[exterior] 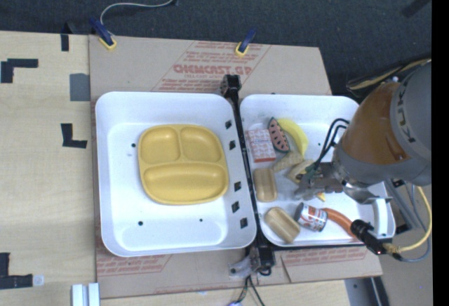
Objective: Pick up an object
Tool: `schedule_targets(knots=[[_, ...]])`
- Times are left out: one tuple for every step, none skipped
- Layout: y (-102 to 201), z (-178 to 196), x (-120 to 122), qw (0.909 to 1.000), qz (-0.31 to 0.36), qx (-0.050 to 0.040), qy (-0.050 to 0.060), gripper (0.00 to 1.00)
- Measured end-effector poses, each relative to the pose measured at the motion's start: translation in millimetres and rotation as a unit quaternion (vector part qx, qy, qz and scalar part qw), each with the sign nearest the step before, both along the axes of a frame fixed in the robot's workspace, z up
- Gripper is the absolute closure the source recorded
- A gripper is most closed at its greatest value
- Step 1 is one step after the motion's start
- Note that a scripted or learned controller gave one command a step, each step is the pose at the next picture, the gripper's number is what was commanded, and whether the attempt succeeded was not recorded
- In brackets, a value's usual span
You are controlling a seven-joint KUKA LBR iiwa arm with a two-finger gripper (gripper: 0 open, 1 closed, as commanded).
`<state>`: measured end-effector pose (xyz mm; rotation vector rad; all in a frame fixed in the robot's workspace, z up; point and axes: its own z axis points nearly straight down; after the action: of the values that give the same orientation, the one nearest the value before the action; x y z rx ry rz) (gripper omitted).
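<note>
Yellow divided plate (pixel 184 163) fills the left bin (pixel 116 227), while over in the crowded right bin (pixel 309 102) the gripper (pixel 313 184) hangs low among a banana (pixel 295 135), bread rolls (pixel 281 223) and a small can (pixel 312 217), its grip impossible to judge.

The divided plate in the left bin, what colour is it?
Plain yellow: the divided plate, clearest in the camera view.

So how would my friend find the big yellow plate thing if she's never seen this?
Look at the two shallow white bins side by side and choose the left white bin. In its middle lies a yellow plastic tray split into three compartments. It is the largest item, lying apart from the small toys crowded in the right white bin.
</note>
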<state>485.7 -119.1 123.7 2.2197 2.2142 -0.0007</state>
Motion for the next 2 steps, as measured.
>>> schedule_targets(knots=[[0.0, 0.0, 0.0, 1.0000, 0.000, 0.0000, 0.000, 0.00], [0.7, 9.2, 0.2, 1.0000, 0.000, 0.0005, 0.000, 1.00]])
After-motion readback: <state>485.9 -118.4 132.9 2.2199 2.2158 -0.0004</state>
